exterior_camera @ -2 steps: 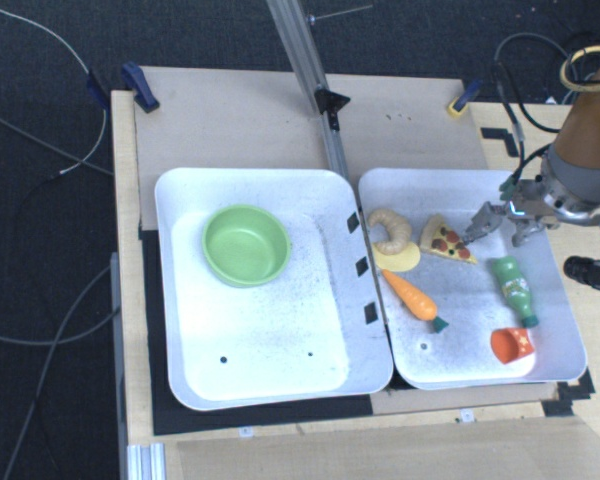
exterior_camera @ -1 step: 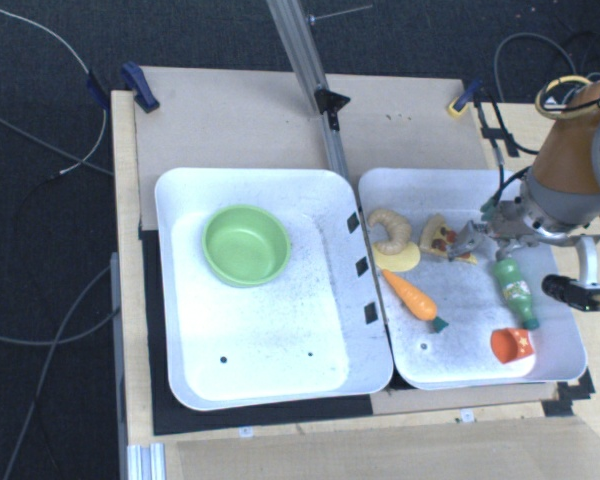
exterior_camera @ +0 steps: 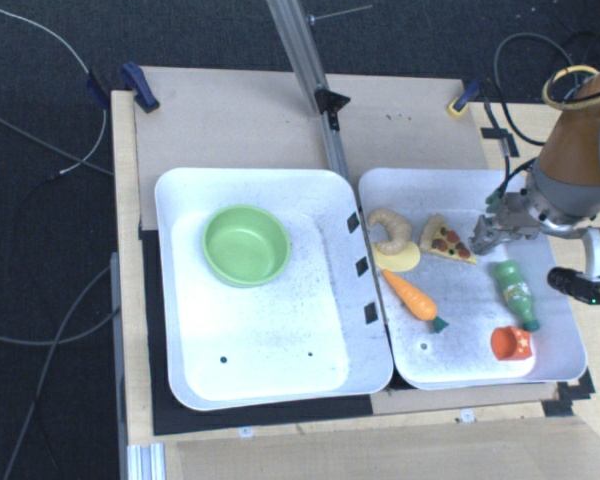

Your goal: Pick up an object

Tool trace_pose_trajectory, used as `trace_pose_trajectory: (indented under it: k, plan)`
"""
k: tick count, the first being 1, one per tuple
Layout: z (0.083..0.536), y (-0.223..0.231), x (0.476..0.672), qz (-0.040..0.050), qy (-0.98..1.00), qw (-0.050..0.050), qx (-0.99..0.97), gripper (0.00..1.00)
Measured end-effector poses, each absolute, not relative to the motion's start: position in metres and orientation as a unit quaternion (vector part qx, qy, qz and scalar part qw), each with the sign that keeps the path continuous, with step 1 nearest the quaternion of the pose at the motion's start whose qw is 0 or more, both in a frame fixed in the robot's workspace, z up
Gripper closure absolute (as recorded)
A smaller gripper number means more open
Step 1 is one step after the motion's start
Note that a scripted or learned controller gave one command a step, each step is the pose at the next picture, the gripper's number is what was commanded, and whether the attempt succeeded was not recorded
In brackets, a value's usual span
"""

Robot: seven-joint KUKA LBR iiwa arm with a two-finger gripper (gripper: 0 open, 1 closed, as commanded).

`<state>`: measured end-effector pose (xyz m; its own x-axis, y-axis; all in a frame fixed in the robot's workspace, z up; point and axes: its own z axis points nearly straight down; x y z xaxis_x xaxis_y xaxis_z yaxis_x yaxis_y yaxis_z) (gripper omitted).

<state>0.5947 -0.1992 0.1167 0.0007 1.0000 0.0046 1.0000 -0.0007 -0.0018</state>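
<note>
The tool [exterior_camera: 490, 230] hangs low over the right bin [exterior_camera: 570, 363], near its upper right part, just right of the pizza slice [exterior_camera: 446, 240]; whether it is open or closed cannot be told, and nothing shows in its grip. The green bottle [exterior_camera: 516, 294] lies just below it, long axis running from upper left to lower right. A glossy orange carrot [exterior_camera: 412, 296] slants likewise. A small orange cup [exterior_camera: 511, 343] sits near the bin's lower edge. 1 round green bowl [exterior_camera: 245, 245] rests in the left bin [exterior_camera: 280, 378].
</note>
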Motion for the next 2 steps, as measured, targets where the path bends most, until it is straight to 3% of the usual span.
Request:
trace_pose_trajectory:
  k: [1, 2]
  plan:
    - [0.182, -0.204, 0.603, -0.0032, -0.707, -0.005, -0.707, 1.00]
    - [0.251, -0.207, 0.601, -0.0036, -0.707, -0.005, -0.707, 1.00]
